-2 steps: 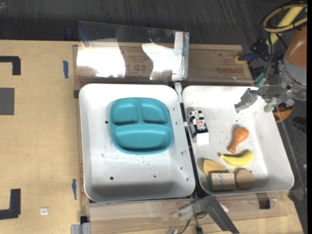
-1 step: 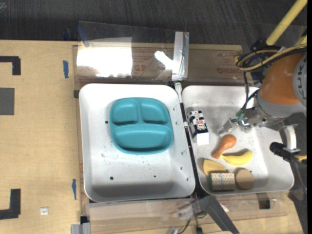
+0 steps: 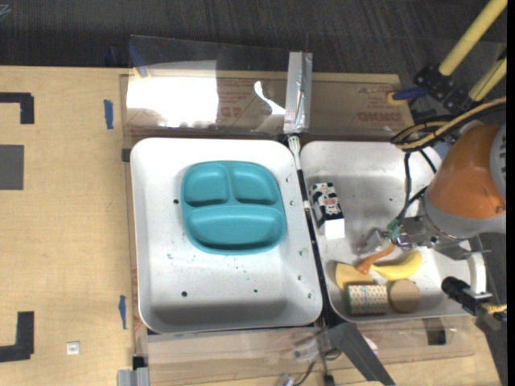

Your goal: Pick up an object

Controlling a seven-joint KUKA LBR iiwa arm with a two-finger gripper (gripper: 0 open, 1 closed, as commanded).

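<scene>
Gripper (image 3: 392,236) sits low in the right bin (image 3: 362,163), just above a banana (image 3: 400,268) and an orange carrot-like piece (image 3: 374,259) — whether it is apart or together I cannot tell. A cork-brown cylinder (image 3: 404,296) and patterned roll (image 3: 367,298) lie nearby. A teal divided tray (image 3: 233,206) rests in the left bin (image 3: 153,215).

Evenly and brightly lit from above, with no deep darkness anywhere on the worktop (image 3: 64,240). Strong white glare across the clear plastic sheet (image 3: 193,99) behind the bins, washing out the cardboard print beneath. Soft, short shadows only: a faint one under the teal tray (image 3: 233,206) and along the inner walls of the left bin (image 3: 153,240). Slightly soft focus overall, grainy on the dark carpet (image 3: 241,6) at top. Orange band (image 3: 475,175) blurred at the right edge.
</scene>
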